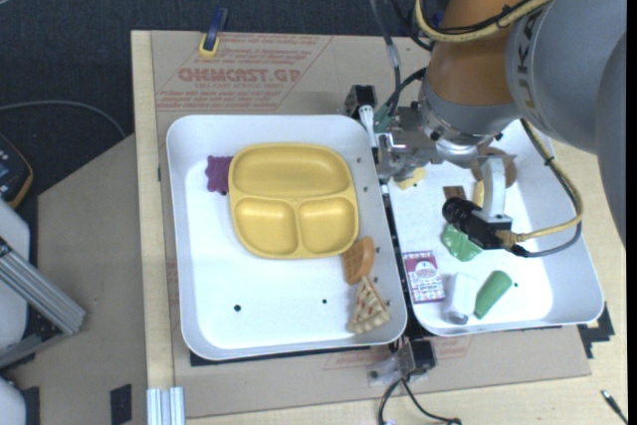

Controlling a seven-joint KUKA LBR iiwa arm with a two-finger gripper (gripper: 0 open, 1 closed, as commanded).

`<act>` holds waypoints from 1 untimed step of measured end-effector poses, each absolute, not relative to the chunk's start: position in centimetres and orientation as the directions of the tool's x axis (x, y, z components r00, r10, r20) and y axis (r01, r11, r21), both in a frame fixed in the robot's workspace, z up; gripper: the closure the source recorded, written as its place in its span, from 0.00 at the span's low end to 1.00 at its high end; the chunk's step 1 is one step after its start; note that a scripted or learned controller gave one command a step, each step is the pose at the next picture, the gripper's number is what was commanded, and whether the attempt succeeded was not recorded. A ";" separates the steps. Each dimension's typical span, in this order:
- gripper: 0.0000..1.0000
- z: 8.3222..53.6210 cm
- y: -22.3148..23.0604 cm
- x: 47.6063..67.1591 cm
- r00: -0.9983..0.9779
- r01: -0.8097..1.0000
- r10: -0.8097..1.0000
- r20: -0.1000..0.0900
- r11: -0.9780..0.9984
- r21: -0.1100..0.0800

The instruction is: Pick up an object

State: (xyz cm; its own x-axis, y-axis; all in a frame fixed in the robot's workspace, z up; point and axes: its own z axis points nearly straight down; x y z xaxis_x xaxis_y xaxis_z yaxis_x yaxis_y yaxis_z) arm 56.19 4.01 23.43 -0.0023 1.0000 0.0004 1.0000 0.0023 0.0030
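Right bin (582, 289): arm (488, 55) perhaps hides the hand.

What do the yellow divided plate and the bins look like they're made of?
The yellow divided plate looks like molded plastic, matte with soft sheen: rounded compartment edges, uniform colour. The left bin and right bin look like thin, smooth white plastic, though that's only a guess.
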 end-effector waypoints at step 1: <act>1.00 21.5 3.3 56.5 0.001 1.000 1.000 -0.001 -0.001 -0.004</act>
